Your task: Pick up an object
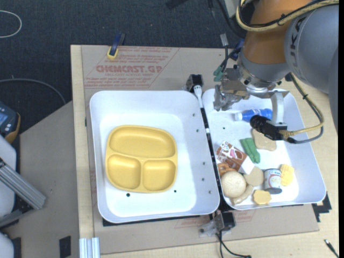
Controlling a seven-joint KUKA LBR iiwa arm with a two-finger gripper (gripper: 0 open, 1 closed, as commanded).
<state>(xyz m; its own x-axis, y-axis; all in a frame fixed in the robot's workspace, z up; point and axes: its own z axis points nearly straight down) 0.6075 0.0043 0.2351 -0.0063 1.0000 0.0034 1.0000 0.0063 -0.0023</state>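
Glossy plastic yellow tray (141, 158) (smooth); white bins (102, 144) matt.

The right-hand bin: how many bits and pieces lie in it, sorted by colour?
Counting what can be told apart in the right bin:
Blue: 1, a blue tube
Green: 1, a green piece
Yellow: 2, a yellow block and a yellow disc
Tan or cream: 3, including the round bun
Red-and-white packet: 1
Small can: 1
Total: 9

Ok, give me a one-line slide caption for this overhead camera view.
KUKA arm's pincer poised over the right bin of toy food, beside the left bin holding a yellow divided tray.
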